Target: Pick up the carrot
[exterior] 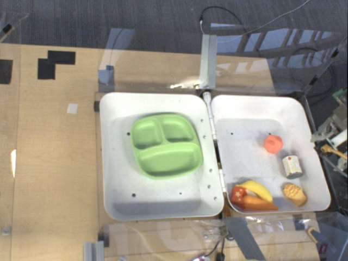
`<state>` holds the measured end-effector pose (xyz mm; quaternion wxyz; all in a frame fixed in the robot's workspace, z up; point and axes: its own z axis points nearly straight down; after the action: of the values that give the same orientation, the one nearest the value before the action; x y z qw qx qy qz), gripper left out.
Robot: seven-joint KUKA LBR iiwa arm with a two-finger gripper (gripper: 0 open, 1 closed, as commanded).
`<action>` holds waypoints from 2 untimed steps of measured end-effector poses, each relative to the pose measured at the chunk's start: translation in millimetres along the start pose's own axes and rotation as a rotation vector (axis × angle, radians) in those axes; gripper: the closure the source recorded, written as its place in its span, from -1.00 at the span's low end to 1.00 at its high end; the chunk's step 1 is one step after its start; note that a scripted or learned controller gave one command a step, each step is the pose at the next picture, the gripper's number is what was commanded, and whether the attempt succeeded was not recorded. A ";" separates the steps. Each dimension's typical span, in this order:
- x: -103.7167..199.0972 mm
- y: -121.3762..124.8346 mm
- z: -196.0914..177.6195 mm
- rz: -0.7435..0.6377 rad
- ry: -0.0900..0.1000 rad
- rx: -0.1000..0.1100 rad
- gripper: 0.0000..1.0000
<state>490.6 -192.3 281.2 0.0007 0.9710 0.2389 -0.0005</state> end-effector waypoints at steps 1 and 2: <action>2.7 0.4 -7.8 -0.013 -0.004 0.002 1.00; 19.2 25.3 -120.3 0.136 0.000 -0.001 1.00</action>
<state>519.4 -205.6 401.5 0.0010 0.9850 0.1726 -0.0003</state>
